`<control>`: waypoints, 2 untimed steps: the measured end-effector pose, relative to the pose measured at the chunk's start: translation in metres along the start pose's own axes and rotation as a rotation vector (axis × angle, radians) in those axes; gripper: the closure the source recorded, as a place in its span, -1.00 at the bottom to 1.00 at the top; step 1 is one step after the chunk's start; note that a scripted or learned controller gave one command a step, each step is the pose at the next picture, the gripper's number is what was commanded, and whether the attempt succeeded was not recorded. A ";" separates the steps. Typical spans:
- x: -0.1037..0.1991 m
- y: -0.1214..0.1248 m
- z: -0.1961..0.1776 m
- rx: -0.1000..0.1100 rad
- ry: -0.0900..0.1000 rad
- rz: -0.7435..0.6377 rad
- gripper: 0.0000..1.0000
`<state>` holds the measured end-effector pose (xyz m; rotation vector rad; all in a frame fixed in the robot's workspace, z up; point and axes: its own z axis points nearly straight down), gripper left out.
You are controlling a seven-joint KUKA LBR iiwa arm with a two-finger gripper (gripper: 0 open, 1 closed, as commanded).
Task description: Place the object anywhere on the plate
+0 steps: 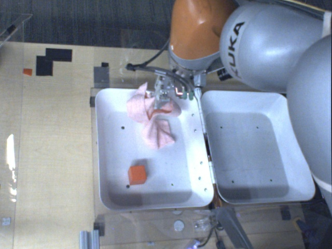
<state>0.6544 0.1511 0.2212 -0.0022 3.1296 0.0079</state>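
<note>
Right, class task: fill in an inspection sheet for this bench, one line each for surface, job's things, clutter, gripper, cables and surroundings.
Surface: two white bins side by side, left bin, right bin.
Job's things: pink cloth crumpled at the left bin's far end; no plate seen.
Clutter: orange block near the left bin's front.
Gripper: gripper over the cloth's top edge.
Cables: black cable beside the wrist.
Surroundings: black shapes on the wooden bench.

Soft, crumpled pink cloth (pixel 153 119) lies in the smooth, matt white plastic left bin (pixel 111 154), near a matt orange block (pixel 137 175), possibly foam, beneath the arm's glossy orange band (pixel 199 22).
</note>
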 end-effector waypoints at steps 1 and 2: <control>-0.010 0.052 -0.005 -0.001 0.000 -0.001 1.00; -0.011 0.052 -0.006 -0.001 -0.001 -0.001 -1.00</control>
